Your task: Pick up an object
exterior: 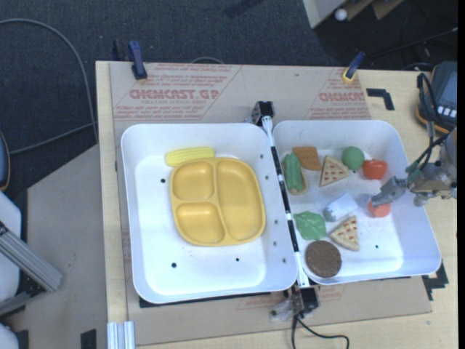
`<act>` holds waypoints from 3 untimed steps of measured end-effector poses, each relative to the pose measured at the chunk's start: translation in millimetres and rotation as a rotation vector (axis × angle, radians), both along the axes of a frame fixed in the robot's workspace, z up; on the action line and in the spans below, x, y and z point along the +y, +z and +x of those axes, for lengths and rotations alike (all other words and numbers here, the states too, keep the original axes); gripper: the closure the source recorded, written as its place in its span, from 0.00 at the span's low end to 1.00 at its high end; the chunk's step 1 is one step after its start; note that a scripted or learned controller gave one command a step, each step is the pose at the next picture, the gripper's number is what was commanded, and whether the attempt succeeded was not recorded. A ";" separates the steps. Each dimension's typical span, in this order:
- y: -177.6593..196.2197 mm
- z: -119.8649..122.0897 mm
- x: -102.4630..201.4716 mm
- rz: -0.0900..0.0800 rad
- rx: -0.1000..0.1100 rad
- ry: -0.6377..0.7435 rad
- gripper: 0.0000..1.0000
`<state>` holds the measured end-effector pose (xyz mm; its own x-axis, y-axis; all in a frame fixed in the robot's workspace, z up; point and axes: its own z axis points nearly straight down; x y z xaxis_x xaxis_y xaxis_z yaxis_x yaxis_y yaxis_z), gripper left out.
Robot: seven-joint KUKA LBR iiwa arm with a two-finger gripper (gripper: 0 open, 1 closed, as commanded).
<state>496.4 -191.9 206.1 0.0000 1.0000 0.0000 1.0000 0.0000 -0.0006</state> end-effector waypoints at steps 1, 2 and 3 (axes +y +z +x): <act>-106.0 41.1 -7.3 -0.002 -0.015 0.000 0.00; -110.5 94.6 28.5 -0.003 -0.013 0.000 0.00; -112.3 68.6 37.9 -0.008 -0.027 -0.002 0.00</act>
<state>565.0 -154.0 93.8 0.0022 1.0000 -0.0075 0.9997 -0.0020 0.0261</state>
